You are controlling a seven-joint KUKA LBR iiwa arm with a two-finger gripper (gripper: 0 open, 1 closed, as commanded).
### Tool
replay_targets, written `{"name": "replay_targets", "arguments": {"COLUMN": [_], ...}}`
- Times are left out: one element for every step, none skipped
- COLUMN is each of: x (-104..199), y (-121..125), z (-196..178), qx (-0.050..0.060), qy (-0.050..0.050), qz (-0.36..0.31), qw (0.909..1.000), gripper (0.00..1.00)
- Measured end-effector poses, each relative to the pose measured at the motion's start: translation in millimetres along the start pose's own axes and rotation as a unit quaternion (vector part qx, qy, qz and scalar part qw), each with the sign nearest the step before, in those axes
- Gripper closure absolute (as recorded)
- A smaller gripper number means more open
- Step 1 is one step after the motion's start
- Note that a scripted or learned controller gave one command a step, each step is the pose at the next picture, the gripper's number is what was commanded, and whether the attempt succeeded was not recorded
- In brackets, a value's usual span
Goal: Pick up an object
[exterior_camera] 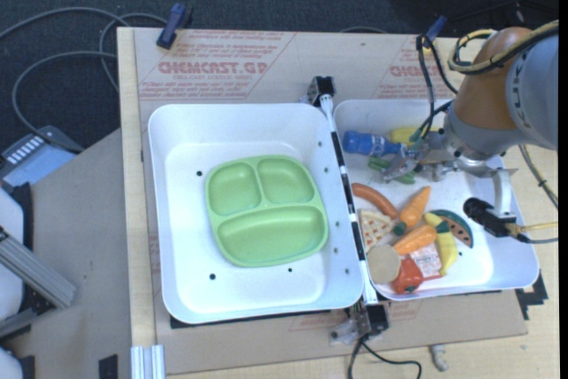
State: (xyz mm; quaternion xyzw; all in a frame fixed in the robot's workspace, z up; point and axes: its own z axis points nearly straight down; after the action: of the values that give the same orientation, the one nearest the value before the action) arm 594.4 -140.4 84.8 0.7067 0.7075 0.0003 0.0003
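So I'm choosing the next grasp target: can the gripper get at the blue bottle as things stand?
Probably yes. The blue bottle lies uncovered at the back of the right bin, and the gripper hovers just beside it. The bin divider close by may crowd the approach.

a green divided plate [266,210] in a white bin [177,146]; orange carrots [414,207], a blue bottle [362,142], a red pepper [407,276].

- Your arm [524,75] enters from the right edge of the camera view, its grey body angled down and to the left.
- An orange band [484,93] rings it just above the wrist, with cables looping over that section.
- The gripper [417,157] sits low at the end of the wrist, pointing left; you cannot make out how its fingers are set.
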Motion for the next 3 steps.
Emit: {"name": "replay_targets", "arguments": {"x": [6.5, -16.8, 18.0], "y": [65.8, -10.8, -39.4], "z": [4.7, 0.3, 0.4], "qx": [0.015, 0.001, 0.001], "qy": [0.001, 0.0, 0.001], "qz": [0.0, 0.001, 0.0], "qw": [0.9999, 1.0, 1.0], "gripper": [0.0, 0.0, 0.0]}}
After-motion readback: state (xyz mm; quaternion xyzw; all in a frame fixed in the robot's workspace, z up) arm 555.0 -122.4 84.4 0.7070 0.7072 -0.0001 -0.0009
